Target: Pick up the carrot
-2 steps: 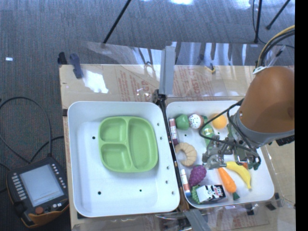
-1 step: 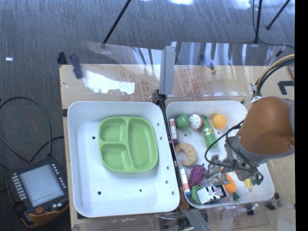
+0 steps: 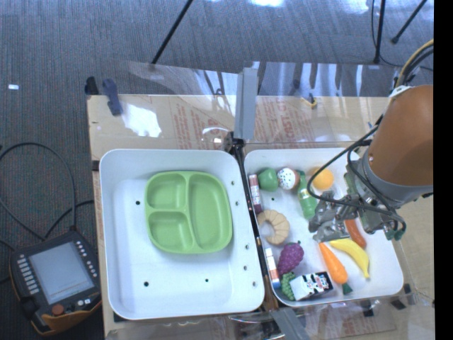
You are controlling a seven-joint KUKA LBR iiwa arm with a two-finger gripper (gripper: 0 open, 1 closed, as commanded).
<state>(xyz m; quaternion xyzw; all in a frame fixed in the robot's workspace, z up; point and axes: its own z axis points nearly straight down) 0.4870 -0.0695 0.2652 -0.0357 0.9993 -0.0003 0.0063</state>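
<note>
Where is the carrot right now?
The carrot lies in the right bin, toward its near right part in the camera view. The banana is just to its right, the purple grapes to its left, and the gripper just above it.

The carrot (image 3: pixel 333 262) and the banana (image 3: pixel 356 255) looked like smooth, faintly glossy plastic, as did the matt green divided plate (image 3: pixel 189 212). Both white bins (image 3: pixel 117 275) were smooth plastic with a soft sheen, and the table (image 3: pixel 170 122) showed printed brown cardboard under a glossy clear sheet.
</note>
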